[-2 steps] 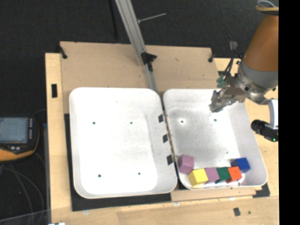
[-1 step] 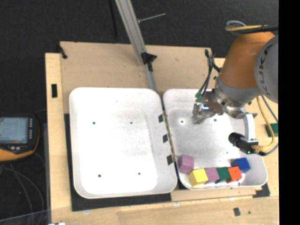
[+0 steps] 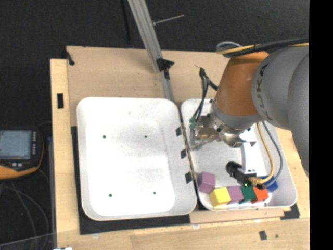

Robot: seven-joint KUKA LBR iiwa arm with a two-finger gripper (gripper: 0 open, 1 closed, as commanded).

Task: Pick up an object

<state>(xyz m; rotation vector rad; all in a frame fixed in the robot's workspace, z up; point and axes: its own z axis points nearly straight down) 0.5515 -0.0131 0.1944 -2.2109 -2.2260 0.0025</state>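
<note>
Several small blocks lie along the near edge of the right bin (image 3: 289,190): a purple cube (image 3: 206,182), a yellow cube (image 3: 220,196), a lilac block (image 3: 235,194), a green block (image 3: 246,194) and an orange-red one (image 3: 259,194). A blue piece (image 3: 271,184) sits just behind them. My gripper (image 3: 201,134) hangs under the orange-banded wrist over the left side of the right bin, close to the divide between the bins. It sits behind the purple cube and apart from it. The wrist hides much of the bin's middle and far part.
The left bin (image 3: 86,139) lies beside the right one, with black clips (image 3: 186,155) along the shared edge. A slanted metal rail (image 3: 148,33) rises behind the bins. A black and orange device (image 3: 18,151) sits off the bench at left.
</note>
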